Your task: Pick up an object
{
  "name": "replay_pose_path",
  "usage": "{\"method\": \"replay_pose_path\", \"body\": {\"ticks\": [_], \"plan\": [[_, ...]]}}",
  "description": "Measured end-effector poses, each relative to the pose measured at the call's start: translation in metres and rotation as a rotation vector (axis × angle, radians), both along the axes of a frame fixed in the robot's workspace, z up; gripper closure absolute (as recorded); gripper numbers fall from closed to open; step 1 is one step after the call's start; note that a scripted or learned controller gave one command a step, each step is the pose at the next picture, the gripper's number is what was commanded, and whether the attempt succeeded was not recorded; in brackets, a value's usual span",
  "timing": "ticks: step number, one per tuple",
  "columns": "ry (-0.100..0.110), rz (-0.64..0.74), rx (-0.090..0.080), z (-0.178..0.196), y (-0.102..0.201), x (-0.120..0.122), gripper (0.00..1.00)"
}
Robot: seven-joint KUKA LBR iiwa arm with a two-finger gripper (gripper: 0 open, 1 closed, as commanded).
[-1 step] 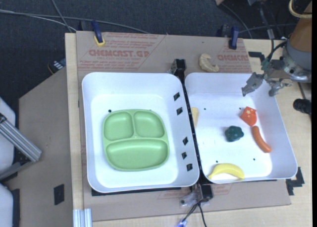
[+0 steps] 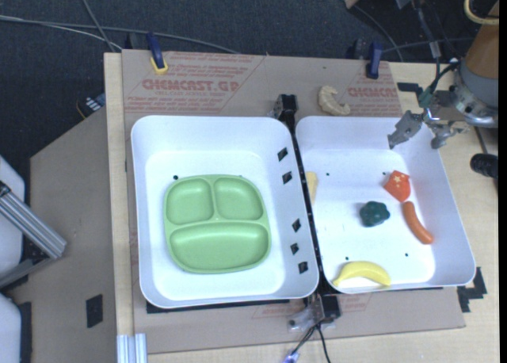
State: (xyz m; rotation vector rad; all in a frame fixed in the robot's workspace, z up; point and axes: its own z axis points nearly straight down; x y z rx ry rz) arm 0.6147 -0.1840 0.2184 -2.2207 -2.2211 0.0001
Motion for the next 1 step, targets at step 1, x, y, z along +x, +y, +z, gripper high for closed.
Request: {"method": "replay_pose_path", "body": {"ticks": [1], "plan": [[0.006, 0.001, 0.002, -0.0588, 0.0091, -0.0008, 0.0]]}}
